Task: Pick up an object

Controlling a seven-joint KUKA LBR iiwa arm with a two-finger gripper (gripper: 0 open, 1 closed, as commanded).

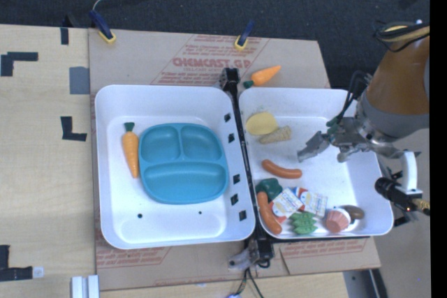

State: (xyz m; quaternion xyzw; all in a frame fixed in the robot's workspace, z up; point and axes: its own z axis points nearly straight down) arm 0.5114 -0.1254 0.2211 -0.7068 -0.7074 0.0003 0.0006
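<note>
My gripper [327,148] hangs over the right bin [318,100], toward its right side, and from here I see its two fingers spread apart, one reaching left at [312,147] and the other pointing down-right; nothing sits between them. The wrist and the orange band above it blot out the bin's right rim, so I can't read what lies under the arm there.

The sausage [282,169] lies just below and left of the gripper, apart from it. Further up sit a yellow piece [260,123] and a tan piece [276,135], touching each other. Along the bin's front edge things are crowded: a carrot [268,213], a dark green item [268,187], small printed packets [299,202], a green leafy piece [303,222] and a pink item [337,220] overlap, and I can't tell most of them apart cleanly.

In the left bin [112,150] a blue divided plate [184,162] lies with another carrot [130,152] beside it. A third carrot [264,75] rests on the cardboard [181,59] behind the bins.
</note>
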